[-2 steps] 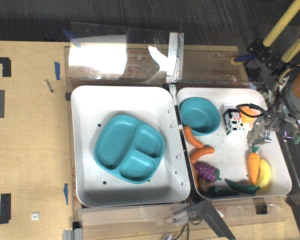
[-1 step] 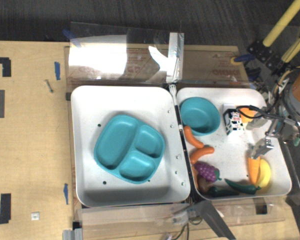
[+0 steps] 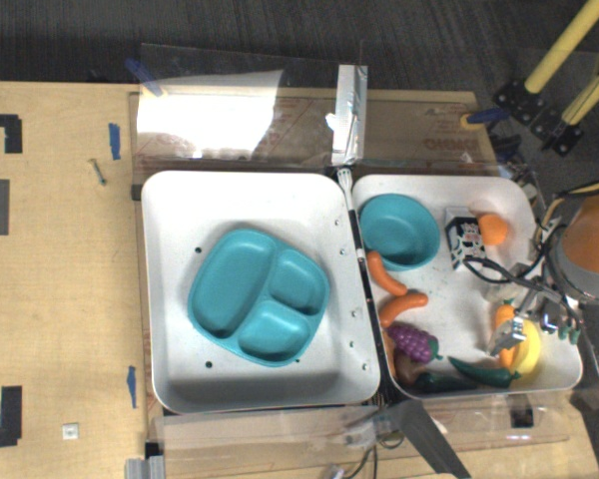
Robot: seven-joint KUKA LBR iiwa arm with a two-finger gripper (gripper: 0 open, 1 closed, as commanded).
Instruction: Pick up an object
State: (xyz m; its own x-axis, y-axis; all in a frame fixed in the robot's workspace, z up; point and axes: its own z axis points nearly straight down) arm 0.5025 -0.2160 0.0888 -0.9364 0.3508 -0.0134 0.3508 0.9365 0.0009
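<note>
Grapes [image 3: 411, 342] beside carrots [image 3: 399, 305]; claw [image 3: 511, 335] over banana [image 3: 526, 348].

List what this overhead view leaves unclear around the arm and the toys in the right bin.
- End effector: small and tangled with cables, low in the right bin, so what it touches is unclear.
- Yellow toy: partly covered by the end effector; shape unclear.
- Arm: cut off by the right edge.
- Dark green toy: partly against the bin's near wall, too small to identify.
- Black-and-white item beside the orange ball: too blurred to identify.
</note>
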